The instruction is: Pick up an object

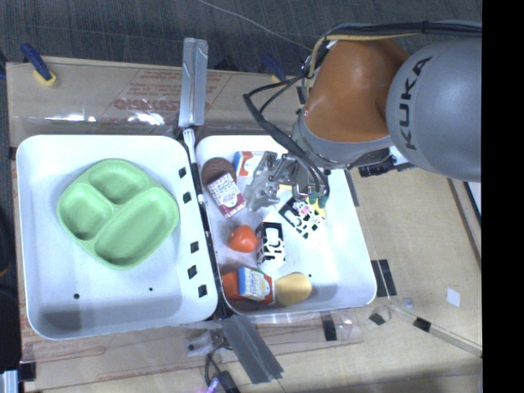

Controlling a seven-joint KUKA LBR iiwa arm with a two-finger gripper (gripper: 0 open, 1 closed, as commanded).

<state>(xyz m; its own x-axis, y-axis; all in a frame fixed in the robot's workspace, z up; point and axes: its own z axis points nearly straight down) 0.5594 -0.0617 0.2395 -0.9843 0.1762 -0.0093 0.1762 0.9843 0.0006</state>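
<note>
We see the end effector [270, 185] low over the upper middle of the right bin [348, 256], its metal parts crowded among black cables, and we cannot tell from this slant how it is set. The grey arm [434, 105] with its orange band [352, 88] covers the bin's upper right corner, so room is tight there.

The right bin is crowded along its left wall: a dark brown round object [216, 169] near the top, a small red-and-white carton [225, 195] just below it with its long axis running from upper left to lower right, and a red-and-white box [244, 164] beside the end effector. Nearer the middle lie a red-orange ball [242, 238] and a black-and-white patterned object [271, 244] standing roughly up and down in the view. A second patterned piece [301, 215] lies on a slant just right of the end effector. Against the near rim sit an orange-and-blue carton [250, 285] and a yellow, egg-shaped object [293, 287], lying side by side. The bin's right half has open white floor.

The left bin [41, 260] holds a green divided plate [119, 211], with bare floor around it on the bench [409, 244]
</note>
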